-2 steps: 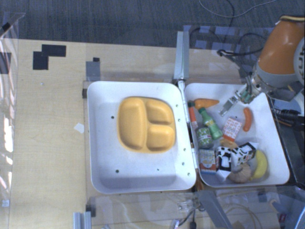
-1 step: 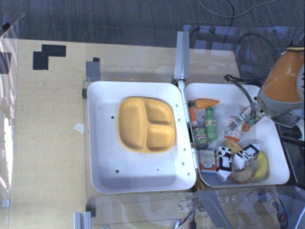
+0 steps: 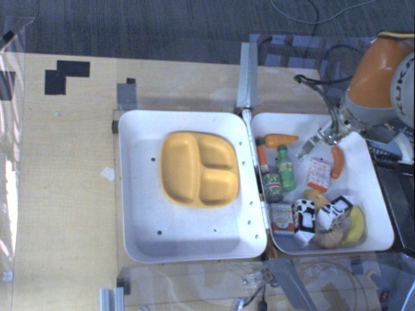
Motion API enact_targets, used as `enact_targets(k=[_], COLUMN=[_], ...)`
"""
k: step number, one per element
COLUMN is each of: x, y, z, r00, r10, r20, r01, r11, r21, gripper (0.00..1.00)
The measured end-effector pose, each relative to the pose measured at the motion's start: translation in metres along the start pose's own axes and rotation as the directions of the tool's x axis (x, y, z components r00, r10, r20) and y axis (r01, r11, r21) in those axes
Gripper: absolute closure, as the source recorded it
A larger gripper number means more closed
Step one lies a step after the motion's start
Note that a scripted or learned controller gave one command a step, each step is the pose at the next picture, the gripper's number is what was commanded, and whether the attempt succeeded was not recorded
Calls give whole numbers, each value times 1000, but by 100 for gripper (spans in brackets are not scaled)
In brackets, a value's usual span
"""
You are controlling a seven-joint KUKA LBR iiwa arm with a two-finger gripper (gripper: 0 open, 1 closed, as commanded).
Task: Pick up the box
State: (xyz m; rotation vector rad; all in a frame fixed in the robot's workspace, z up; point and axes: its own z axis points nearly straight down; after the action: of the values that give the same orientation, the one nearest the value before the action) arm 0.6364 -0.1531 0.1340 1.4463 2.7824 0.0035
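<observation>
The box (image 3: 319,173) is a small red and white packet lying flat in the middle of the right bin (image 3: 382,206). My gripper (image 3: 311,146) hangs over the bin's upper part, just above and slightly left of the box, with a gap of bare bin floor between them. Nothing is seen held in it. The grey arm with its orange band (image 3: 373,70) comes in from the upper right.
Around the box lie an orange sausage (image 3: 336,162), a carrot (image 3: 280,139), a green bottle (image 3: 285,168), a red bottle (image 3: 262,157), two black-and-white cartons (image 3: 303,218), a banana (image 3: 355,224) and a small orange carton (image 3: 281,216). The left bin (image 3: 142,225) holds a yellow divided tray (image 3: 198,168).
</observation>
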Motion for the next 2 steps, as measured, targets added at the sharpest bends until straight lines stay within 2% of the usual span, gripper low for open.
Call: enact_targets(k=[1, 2], x=[-12, 21], y=[-63, -30], z=[46, 45], r00=[1000, 985], r10=[-25, -175], r20=[3, 7], r01=[25, 175], r11=[1000, 985], r21=[-2, -3], gripper=[0, 0])
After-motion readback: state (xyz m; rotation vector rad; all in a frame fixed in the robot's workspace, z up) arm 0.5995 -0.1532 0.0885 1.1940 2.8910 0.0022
